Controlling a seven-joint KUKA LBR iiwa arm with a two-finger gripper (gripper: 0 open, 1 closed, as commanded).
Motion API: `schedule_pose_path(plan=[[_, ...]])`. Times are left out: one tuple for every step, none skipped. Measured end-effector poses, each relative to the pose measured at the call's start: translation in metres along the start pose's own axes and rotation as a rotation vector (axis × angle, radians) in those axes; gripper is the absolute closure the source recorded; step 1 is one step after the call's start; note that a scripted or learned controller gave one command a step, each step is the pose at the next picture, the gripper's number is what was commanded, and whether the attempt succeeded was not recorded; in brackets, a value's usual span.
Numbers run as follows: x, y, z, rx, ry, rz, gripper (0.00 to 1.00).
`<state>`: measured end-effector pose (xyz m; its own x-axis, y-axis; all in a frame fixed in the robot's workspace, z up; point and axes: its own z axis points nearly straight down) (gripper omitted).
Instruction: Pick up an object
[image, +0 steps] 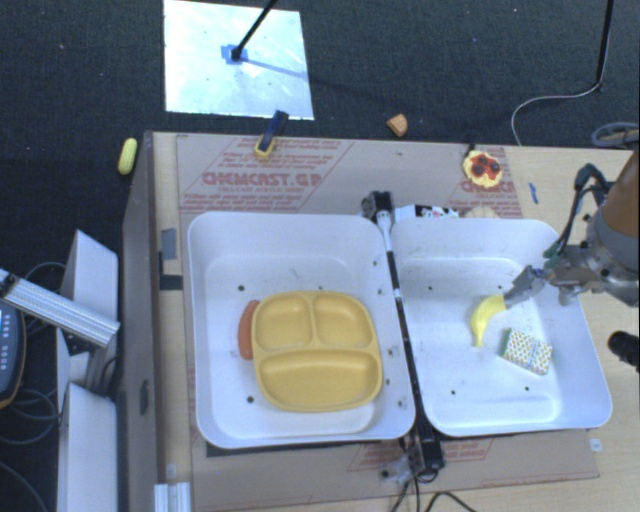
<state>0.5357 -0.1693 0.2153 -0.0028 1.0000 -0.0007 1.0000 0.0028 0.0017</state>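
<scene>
Two white bins are set side by side so that objects stay contained within reach. In the right bin (570, 410) a yellow banana (486, 316) is lying beside a patterned block (526, 351), the two near but apart. The gripper (522, 287) is brought in from the right, its tip just at the banana's upper end; nothing is seen between its parts. In the left bin (215, 400) a yellow divided tray (318, 350) is resting over an orange object (245, 330).
</scene>
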Motion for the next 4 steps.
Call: schedule_pose_path(plan=[[0.037,0.006,0.103,0.004,0.002,0.0,0.0],[0.013,0.014,0.131,0.001,0.0,0.002,0.0],[0.014,0.015,0.121,-0.001,0.001,0.001,1.0],[0.056,0.033,0.011,-0.003,0.0,-0.002,1.0]])
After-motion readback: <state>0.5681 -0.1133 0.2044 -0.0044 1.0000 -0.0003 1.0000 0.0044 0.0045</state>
